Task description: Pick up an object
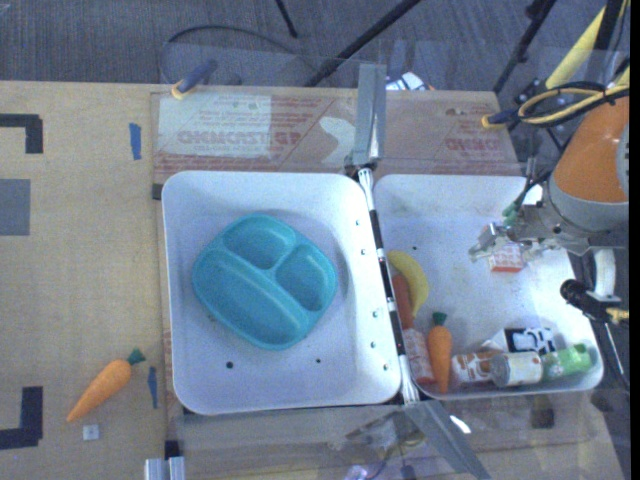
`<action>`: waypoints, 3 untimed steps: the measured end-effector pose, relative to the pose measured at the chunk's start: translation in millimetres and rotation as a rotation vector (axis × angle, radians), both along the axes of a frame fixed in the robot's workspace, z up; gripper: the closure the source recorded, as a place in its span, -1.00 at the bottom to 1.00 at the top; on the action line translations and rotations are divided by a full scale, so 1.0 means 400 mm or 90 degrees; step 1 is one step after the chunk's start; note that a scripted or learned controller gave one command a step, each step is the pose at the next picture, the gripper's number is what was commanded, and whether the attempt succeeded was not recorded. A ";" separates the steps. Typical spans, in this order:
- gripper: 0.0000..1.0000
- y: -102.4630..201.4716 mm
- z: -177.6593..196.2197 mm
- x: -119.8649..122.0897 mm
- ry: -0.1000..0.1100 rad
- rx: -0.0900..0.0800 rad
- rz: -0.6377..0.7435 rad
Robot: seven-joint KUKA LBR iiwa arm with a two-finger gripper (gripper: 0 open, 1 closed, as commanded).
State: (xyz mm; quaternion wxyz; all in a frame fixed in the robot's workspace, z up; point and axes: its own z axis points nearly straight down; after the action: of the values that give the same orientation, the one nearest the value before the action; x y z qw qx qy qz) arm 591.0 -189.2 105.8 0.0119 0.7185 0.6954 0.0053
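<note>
Camera view looks down at a slant on two white bins side by side. At the right edge of the frame the arm reaches in, and its gripper (510,240) hangs over the upper part of the right bin (455,203). Just under the gripper there is a small white and red thing (507,258); it is too small and blurred to say what it is, or whether it is held or only lies on the bin floor. How far the gripper is open I cannot tell from this picture.

The things that could be picked are mostly in the right bin. A banana (412,276) lies along the left wall of this bin, and a red object (401,298) is touching it. A small carrot (439,346) stands lower, and along the lower wall lie a can (515,370), a green bottle (568,360) and a black and white pack (527,339), close together.

In the left bin (190,368) lies a blue divided plate (265,280). Another carrot (100,388) lies on the bench at the lower left of the frame, outside both bins.

My judgement is that the pick is not yet shown as done: nothing is clearly lifted. The grasp and the lift are probably left to do.
</note>
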 end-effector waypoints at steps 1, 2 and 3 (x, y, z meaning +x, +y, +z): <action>1.00 -0.003 0.026 0.002 -0.002 0.000 -0.002; -1.00 -0.002 0.026 0.002 -0.002 0.000 -0.002; -1.00 -0.021 -0.050 -0.029 0.014 0.007 0.050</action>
State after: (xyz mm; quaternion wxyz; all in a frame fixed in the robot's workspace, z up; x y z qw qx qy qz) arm 579.3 -197.4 85.9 -0.0002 0.6906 0.7233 0.0016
